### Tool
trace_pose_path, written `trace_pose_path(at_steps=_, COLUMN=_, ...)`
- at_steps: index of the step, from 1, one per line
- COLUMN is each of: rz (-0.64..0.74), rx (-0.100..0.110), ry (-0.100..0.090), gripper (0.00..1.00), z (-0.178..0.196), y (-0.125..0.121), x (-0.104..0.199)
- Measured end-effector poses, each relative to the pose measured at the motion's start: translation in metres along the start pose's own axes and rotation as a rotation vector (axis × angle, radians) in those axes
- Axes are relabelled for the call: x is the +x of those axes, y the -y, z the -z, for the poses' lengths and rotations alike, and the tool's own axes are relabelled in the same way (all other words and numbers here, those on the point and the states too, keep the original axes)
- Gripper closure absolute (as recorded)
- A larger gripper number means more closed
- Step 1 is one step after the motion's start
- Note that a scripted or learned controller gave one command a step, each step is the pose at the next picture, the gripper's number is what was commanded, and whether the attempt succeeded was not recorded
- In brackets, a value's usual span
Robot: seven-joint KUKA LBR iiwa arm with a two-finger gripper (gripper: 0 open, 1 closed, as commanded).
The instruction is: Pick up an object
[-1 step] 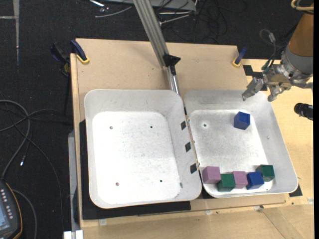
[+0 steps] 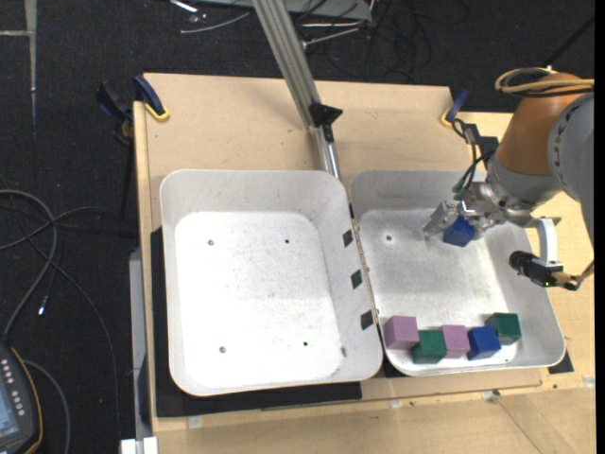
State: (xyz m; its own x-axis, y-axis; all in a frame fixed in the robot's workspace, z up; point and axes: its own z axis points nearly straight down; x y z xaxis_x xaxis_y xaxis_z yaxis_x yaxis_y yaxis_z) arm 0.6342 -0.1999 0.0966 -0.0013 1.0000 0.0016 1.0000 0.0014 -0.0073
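My gripper [image 2: 451, 227] hangs over the back part of the right bin [image 2: 416, 263], reaching in from the right. A blue block [image 2: 461, 234] sits between its fingers, and it looks lifted a little above the bin floor. Along the bin's front edge lie several other blocks: a purple one [image 2: 401, 330], a green one [image 2: 430, 345], a pink-purple one [image 2: 455, 340], a blue one [image 2: 483, 340] and a dark green one [image 2: 506, 325].
The left bin [image 2: 255, 272] stands beside the right one, their rims meeting at the middle. A slanted metal pole [image 2: 293, 55] comes down to the back of the bins. Clamps sit at the bench's back corners.
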Motion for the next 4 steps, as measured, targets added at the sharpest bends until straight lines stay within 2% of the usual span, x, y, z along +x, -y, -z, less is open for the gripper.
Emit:
trace_pose_path(at_steps=1, rz=-0.001, rx=-0.01, ry=0.003, gripper=1.0, z=0.015, y=-0.002, x=-0.001)
trace_pose_path(at_steps=2, rz=0.002, rx=-0.013, ry=0.003, gripper=1.0, z=0.055, y=-0.011, x=0.012)
trace_pose_path(at_steps=3, rz=0.009, rx=-0.014, ry=-0.001, gripper=1.0, z=0.101, y=-0.036, x=0.107)
trace_pose_path(at_steps=4, rz=0.005, rx=-0.003, ry=0.0, gripper=1.0, z=0.098, y=-0.003, x=0.143)
